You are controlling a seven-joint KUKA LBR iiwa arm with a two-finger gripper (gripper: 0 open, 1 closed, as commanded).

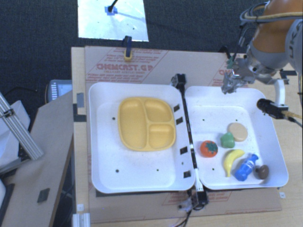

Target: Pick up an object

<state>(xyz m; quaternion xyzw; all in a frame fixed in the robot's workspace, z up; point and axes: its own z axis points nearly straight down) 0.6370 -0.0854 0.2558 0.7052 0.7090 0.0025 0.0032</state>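
Hovering over the far rim of the right-hand shallow white bin [265,122], the metal two-finger gripper [230,87] carries nothing; whether it is spread or closed cannot be told at this angle. Candidate objects cluster at that bin's near-right corner, well apart from the gripper: red toy tomato [209,148], green toy pepper [227,139], tan round biscuit [237,131], yellow banana [231,160], blue bottle [245,168], brown ball [261,172]. Left-hand white bin [102,174] holds a yellow divided plastic tray [146,123]. Backing board [142,63] reads "CHEMCAST GP".
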